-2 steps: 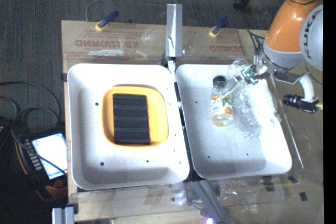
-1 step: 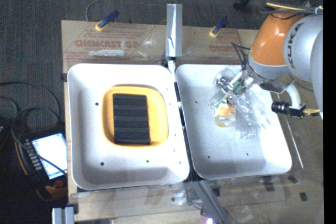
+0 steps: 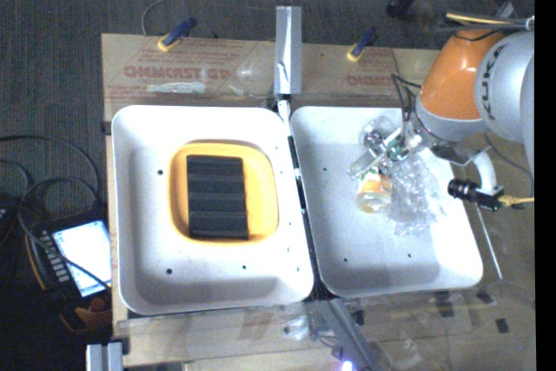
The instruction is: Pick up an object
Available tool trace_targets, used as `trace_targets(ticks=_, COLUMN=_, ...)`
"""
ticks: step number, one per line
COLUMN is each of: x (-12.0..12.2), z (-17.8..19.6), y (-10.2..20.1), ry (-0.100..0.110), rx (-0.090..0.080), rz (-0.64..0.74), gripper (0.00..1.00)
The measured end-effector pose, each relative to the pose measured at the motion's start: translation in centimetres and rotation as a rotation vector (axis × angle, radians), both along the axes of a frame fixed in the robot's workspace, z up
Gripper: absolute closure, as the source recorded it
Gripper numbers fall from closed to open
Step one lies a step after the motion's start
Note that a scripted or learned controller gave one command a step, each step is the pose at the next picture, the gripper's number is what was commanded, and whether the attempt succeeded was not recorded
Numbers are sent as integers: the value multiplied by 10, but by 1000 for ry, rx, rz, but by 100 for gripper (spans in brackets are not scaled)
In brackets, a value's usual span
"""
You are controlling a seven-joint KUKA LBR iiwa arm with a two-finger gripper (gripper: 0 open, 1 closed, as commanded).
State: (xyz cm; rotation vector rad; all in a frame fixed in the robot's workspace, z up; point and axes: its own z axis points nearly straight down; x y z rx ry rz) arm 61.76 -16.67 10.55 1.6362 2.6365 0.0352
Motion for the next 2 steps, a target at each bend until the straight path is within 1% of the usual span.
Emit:
trace_targets(ticks=1, x=1, z=9, y=2, ry=-2, rx=3, rz=1, gripper=100)
trace_targets(ticks=2, x=24, z=86, y=19, ry=42, rx=0, rz=124, gripper=100)
